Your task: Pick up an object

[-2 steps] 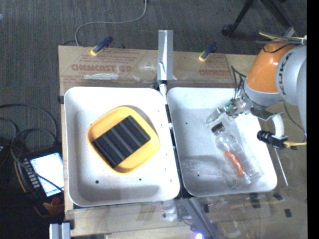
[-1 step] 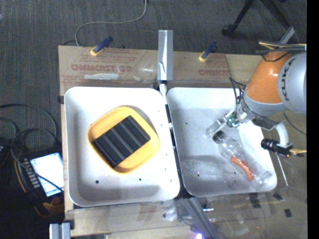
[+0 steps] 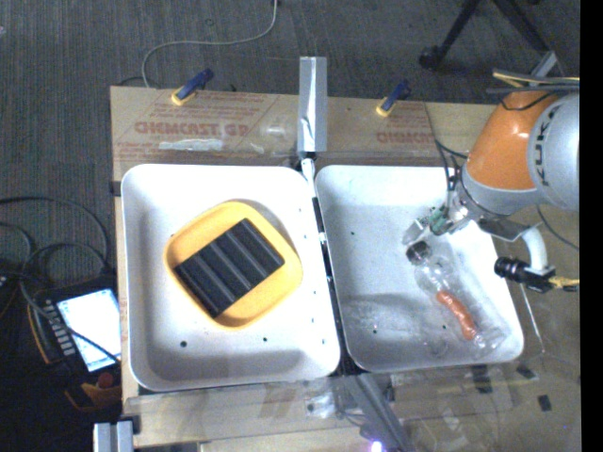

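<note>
Beside clear crinkled bottle [image 3: 459,301], tool [image 3: 421,240].

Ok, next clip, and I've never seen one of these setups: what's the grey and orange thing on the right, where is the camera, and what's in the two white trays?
That is a robot arm, grey with an orange band, reaching in from the right. One fixed camera looks down at a slant on two shallow white bins. The left bin holds a yellow block with a black ribbed top. The right bin holds a clear plastic bottle with something orange inside. The arm's gripper is low over the right bin near the bottle's upper end. Whether it holds anything is not clear from here.
</note>
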You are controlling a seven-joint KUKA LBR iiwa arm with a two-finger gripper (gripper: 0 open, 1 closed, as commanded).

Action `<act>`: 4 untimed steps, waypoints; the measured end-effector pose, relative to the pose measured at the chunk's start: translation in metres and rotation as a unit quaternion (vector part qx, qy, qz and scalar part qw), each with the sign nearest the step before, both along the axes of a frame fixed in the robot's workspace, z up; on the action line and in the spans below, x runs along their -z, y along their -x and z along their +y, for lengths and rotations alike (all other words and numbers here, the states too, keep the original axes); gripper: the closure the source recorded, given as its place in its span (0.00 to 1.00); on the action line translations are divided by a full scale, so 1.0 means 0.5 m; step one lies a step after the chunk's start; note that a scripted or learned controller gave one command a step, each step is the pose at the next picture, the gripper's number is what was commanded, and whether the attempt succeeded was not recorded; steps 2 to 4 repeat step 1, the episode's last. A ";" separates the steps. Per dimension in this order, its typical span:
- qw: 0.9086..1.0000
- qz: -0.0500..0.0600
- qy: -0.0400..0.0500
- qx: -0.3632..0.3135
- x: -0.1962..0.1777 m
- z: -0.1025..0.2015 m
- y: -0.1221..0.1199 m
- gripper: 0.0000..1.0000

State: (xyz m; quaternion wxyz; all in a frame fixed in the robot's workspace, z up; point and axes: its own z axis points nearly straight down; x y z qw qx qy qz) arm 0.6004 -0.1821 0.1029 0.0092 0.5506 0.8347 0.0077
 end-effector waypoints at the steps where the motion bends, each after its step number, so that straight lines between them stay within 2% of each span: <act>1: 0.998 0.010 0.001 -0.061 -0.222 0.139 0.048 1.00; 4: 0.998 0.010 0.001 -0.061 -0.222 0.139 0.048 1.00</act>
